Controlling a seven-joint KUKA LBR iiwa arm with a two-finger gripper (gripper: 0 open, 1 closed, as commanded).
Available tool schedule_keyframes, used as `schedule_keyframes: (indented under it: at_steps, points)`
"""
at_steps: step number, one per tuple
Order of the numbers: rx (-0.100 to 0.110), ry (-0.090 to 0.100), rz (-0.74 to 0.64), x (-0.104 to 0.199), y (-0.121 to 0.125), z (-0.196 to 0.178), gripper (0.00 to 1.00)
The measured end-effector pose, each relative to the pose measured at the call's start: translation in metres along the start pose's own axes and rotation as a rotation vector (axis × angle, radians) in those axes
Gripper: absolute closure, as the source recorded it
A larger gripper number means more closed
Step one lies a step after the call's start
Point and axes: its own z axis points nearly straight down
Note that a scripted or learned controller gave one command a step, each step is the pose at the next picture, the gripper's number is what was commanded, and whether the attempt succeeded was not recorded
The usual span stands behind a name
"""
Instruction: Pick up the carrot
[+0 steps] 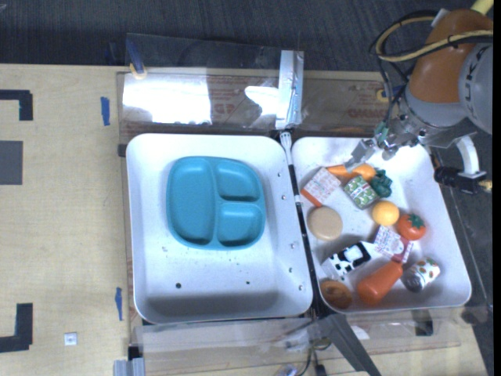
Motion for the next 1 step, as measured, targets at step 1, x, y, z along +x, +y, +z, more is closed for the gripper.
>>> schedule_keyframes:
  at_steps: [1]
  points:
    - [-0.001, -0.002, -0.169, 0.0088, 0.0082, 0.0542, 0.0]
